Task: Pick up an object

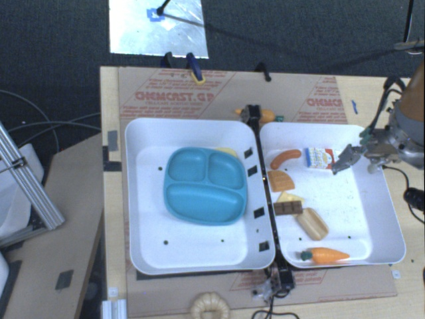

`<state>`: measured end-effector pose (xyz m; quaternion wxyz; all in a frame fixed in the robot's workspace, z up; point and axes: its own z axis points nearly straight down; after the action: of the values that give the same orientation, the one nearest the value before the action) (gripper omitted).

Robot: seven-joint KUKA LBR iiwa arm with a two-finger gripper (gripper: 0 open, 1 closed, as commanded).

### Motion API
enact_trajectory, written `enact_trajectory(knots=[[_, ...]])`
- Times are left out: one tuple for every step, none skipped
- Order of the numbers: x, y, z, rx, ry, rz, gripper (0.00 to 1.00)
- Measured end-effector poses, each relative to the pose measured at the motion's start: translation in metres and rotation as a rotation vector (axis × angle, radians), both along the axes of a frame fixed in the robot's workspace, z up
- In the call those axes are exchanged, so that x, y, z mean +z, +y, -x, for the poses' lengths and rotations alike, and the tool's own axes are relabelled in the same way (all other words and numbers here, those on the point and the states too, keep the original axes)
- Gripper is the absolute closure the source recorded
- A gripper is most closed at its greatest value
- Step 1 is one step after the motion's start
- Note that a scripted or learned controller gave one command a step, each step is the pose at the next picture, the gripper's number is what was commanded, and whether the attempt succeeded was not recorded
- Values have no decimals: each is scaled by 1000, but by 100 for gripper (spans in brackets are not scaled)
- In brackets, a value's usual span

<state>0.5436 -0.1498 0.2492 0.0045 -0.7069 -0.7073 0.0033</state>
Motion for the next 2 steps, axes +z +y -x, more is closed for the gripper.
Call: enact_trajectory(knots=[[7,0,-2,3,-12,2,0],[-55,-1,-2,1,-10,1,0]])
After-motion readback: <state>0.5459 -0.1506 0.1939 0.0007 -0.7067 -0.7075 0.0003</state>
